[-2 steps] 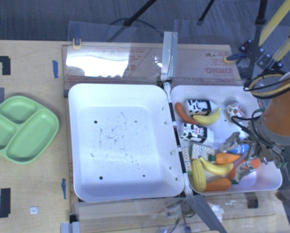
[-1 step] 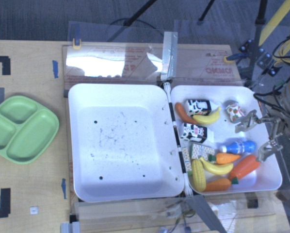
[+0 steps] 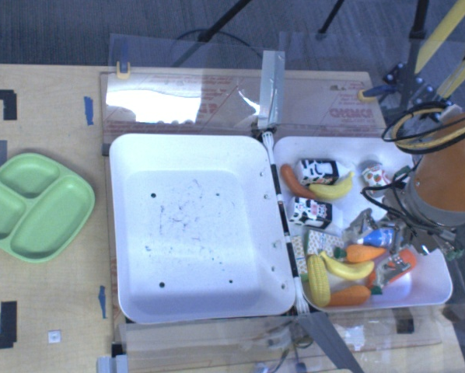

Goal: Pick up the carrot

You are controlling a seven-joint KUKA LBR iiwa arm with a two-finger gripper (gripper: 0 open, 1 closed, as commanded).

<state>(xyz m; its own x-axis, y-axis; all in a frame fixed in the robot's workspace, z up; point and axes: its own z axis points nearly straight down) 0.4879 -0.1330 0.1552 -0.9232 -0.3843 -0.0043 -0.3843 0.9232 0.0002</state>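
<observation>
You have two white bins: the left bin [image 3: 190, 224] and the right bin [image 3: 435, 282], which bears a heap of toys. The arm [image 3: 449, 169] enters at three o'clock, its gripper [image 3: 372, 225] low over the heap; how its jaws stand you cannot tell. The carrot [image 3: 365, 252] lies just at the gripper's six o'clock, above a banana [image 3: 349, 269]. A green plate [image 3: 34, 206] sits at nine o'clock.

You'll see the carrot [image 3: 365, 252], orange with what looks like a green top, lying roughly level in the right bin [image 3: 438, 286], just above the lower banana [image 3: 347, 268].
</observation>
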